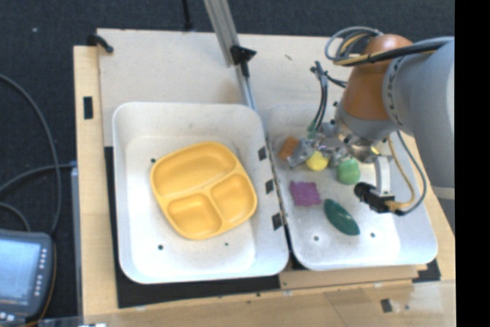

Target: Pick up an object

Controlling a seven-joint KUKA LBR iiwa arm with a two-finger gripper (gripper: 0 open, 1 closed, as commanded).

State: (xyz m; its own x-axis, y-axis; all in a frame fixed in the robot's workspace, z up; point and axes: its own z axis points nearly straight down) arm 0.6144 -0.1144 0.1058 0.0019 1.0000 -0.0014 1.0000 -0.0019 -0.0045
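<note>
In the right bin (398, 245) lie several small things: an orange piece (289, 147), a yellow ball-like piece (316, 161), a light green round piece (348, 170), a purple block (305, 193) and a dark green oval (341, 217). My gripper (329, 148) is down at the bin's far side, right above the yellow piece and between the orange and light green ones. The wrist and cables hide its tips.
The left bin (134, 241) holds a yellow divided tray (202, 188). A slanted metal pole (222, 19) rises behind the bins. The grey arm with its orange band (371, 84) covers the right bin's far right corner. A black cable end (374, 199) hangs over that bin.
</note>
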